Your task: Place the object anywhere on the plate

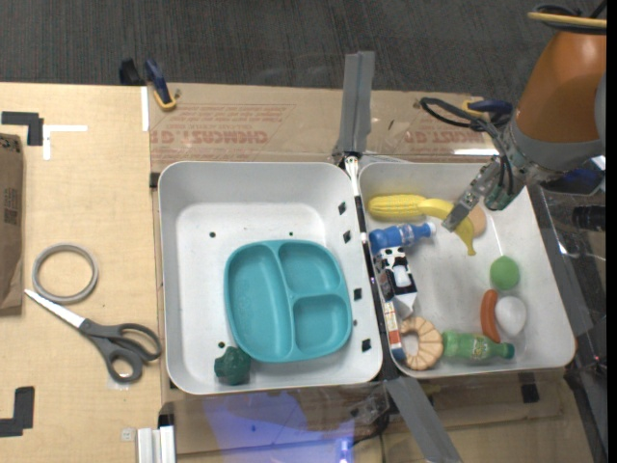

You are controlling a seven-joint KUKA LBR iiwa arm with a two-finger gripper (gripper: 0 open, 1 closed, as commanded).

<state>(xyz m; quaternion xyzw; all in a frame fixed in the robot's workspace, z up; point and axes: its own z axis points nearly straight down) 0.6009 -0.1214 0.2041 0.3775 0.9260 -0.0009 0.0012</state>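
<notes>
A teal divided plate [287, 300] lies in the left bin [193, 201], with nothing on it. My gripper [459, 212] reaches into the right bin [535, 249] from the upper right. Its tip is at the right end of a yellow corn cob [405, 206] and just above a peach and yellow toy [471, 228]. I see nothing lifted clear of the bin floor. A blue bottle [398, 235] lies just below the corn, left of the gripper tip.
The right bin also holds a green ball [504, 273], a red and white piece [503, 314], a green bottle [475, 347], a ring-shaped pastry [421, 343] and a printed tube [395, 283]. A dark green toy [231, 366] sits below the plate. Scissors [106, 339] and a tape roll [65, 271] lie on the bench.
</notes>
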